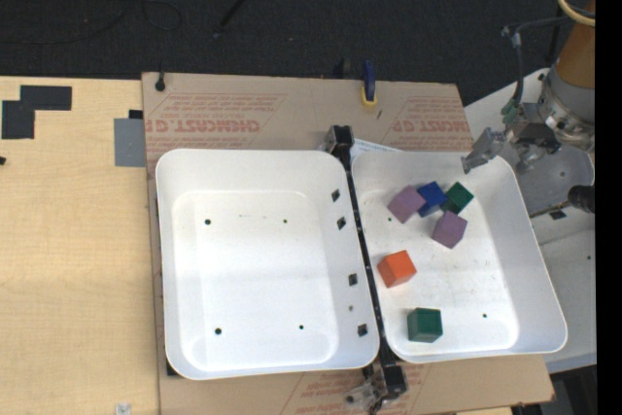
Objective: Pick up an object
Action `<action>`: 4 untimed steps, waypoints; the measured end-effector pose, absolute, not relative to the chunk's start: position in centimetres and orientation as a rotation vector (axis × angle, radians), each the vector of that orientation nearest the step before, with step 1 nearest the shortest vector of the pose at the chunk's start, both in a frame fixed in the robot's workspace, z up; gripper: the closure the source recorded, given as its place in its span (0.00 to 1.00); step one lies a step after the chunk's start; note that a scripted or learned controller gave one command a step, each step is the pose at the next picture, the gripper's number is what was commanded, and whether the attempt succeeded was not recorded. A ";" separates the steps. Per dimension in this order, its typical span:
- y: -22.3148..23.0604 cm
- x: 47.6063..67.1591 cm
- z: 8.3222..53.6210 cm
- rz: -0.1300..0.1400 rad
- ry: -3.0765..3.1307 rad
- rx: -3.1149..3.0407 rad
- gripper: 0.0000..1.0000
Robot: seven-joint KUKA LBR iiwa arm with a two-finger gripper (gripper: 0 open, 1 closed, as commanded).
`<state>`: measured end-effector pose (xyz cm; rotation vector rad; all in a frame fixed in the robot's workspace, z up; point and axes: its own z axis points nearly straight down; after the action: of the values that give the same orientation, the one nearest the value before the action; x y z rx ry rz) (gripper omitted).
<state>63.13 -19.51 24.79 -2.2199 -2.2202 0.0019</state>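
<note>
Nearest the lens, a dark green cube (pixel 424 325) rests flat on the floor of the right bin (pixel 530 326), close to that bin's near wall. Farther in, an orange cube (pixel 396 268) sits just beside the divider where the two bins meet. Beyond it lies a cluster of four blocks: a purple cube (pixel 449 230) on the cluster's right, a second purple cube (pixel 406 204) on its left, a blue cube (pixel 431 196) between and slightly behind them, and a small green cube (pixel 459 198) touching the blue one on its right. The left bin (pixel 180 209) stands alongside, its rim against the right bin's rim. Both bins rest on a sheet of printed cardboard (pixel 243 112).

At the far right corner of the right bin, the gripper (pixel 507 148) hangs over the rim, apart from every block, with nothing between its fingers. The fingers appear spread. An orange band (pixel 577 53) is visible above the wrist.
</note>
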 end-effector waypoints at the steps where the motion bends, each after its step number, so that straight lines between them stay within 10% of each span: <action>1: -10.7 64.3 11.4 0.005 -2.226 -2.209 0.00; 2: -9.7 62.2 10.4 -0.004 -2.228 -2.221 0.00; 4: -8.2 64.4 8.8 0.002 -2.222 -2.219 0.00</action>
<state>64.37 -8.19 8.81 -2.2193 -2.2218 0.0025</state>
